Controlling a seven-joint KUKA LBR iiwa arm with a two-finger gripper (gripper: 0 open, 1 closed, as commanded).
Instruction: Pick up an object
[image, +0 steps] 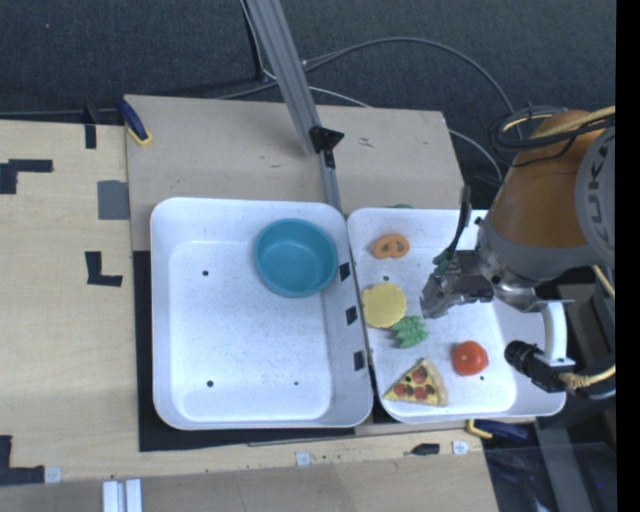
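My gripper (437, 303) hangs over the middle of the right bin (500, 395), just right of a yellow round piece (384, 305) and above a green leafy piece (408, 332). An orange pretzel-shaped piece (390, 246) lies toward the bin's far side. A red tomato (470, 357) and a pizza slice (417, 384) lie near the bin's front. Nothing shows between the fingers.
A blue bowl (295, 257) sits at the far right corner of the left bin (200, 330). A grey metal pole (300, 95) slants down to the divide between the bins. The arm's orange band (545, 205) fills the space right of the right bin.
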